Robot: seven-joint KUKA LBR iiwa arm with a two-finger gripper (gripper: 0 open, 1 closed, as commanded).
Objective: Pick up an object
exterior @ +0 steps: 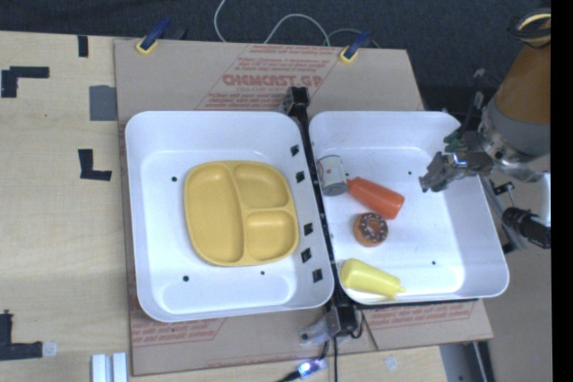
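The gripper [440, 172] hangs over the right bin's [466, 255] far edge, well apart from the carrot [376, 195]; whether it is clenched I cannot tell.

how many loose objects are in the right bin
4, all in the right bin: a grey cylinder by the divider, an orange carrot beside it, a donut below, a yellow piece at the near edge. None looks hidden.

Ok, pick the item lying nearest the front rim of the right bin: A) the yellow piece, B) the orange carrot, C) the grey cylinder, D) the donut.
A: the yellow piece lies against the front rim of the right bin, past the donut.
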